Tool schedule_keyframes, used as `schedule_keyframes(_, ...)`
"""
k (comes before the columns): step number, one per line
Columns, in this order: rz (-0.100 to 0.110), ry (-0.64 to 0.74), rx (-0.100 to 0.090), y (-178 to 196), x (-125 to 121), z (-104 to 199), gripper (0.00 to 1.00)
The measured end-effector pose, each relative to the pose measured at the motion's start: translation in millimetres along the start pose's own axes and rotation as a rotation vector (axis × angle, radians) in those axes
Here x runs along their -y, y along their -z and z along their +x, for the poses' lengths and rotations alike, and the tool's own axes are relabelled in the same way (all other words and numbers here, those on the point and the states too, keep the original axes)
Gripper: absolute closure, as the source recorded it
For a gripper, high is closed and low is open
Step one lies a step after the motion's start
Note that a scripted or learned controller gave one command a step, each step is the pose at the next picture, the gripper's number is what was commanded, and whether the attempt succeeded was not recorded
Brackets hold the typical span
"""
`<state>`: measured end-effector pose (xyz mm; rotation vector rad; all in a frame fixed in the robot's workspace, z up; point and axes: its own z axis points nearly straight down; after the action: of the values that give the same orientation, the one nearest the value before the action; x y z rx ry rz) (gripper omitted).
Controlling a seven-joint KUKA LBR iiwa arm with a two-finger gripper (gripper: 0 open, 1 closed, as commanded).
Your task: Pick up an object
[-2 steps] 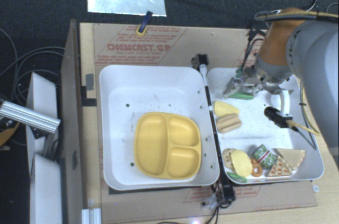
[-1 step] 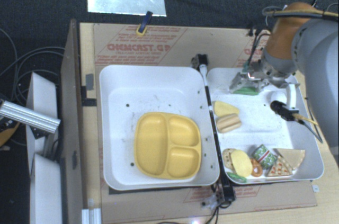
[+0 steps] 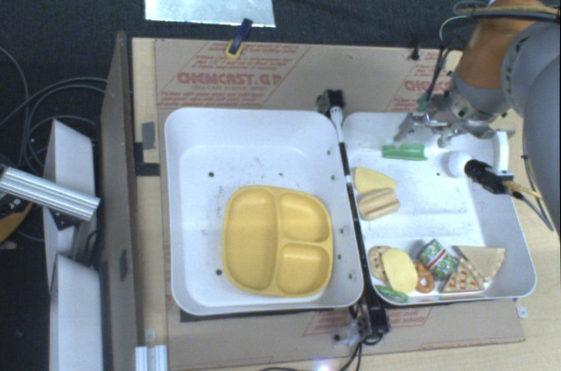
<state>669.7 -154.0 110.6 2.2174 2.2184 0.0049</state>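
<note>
My gripper (image 3: 429, 131) hangs over the far end of the right bin (image 3: 504, 229), its fingers spread open with nothing between them. A flat green object (image 3: 403, 152) lies on the bin floor just below and left of the fingertips, apart from them. Nearer the divider sit a yellow wedge (image 3: 373, 180) and a tan bun-like piece (image 3: 379, 203). Along the bin's near edge lies a cluster of toy food: a yellow piece (image 3: 401, 270), a small green can (image 3: 432, 255), a pizza slice (image 3: 463, 277) and a tan triangle (image 3: 482, 258).
The left bin (image 3: 202, 150) holds a yellow divided plate (image 3: 279, 239). The two bins meet at a ridge (image 3: 346, 185). Cardboard (image 3: 228, 75) lies under both bins. Cables and a metal bar (image 3: 44, 192) sit off the bench at the left.
</note>
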Motion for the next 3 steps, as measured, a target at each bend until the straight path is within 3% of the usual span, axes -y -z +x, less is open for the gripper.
schedule_keyframes(1,0.005,0.003,-0.001,-26.2,13.3,14.7,0.0)
schedule_keyframes(2,0.0,0.0,0.0,-24.7,-0.1,-26.1,0.0)
schedule_keyframes(3,0.003,0.003,0.0,-25.4,0.6,-20.8,0.0)
